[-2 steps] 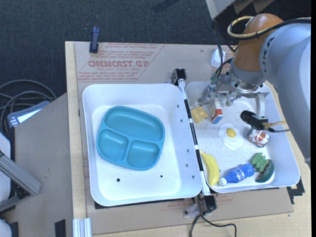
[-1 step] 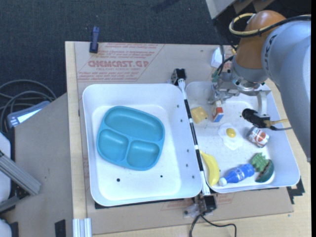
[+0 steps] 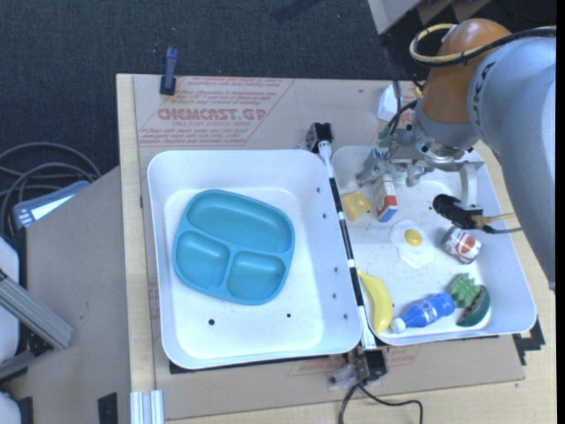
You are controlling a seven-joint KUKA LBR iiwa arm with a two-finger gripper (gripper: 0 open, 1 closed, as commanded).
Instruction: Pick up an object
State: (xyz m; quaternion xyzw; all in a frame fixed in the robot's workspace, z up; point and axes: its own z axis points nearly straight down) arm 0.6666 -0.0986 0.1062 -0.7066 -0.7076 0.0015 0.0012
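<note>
End effector (image 3: 388,177) above carton (image 3: 387,207), right bin (image 3: 512,263)

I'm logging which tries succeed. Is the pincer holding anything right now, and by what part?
It cannot be told. The pincer is low in the right bin, right above a small red, white and blue carton, but a grip on it is not visible.

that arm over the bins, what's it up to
The grey arm reaches in over the right bin, its gripper down at the far end near a yellow block and a small red, white and blue carton. A banana, blue bottle, toy fried egg and can lie untouched. The left bin holds a blue divided plate.
</note>
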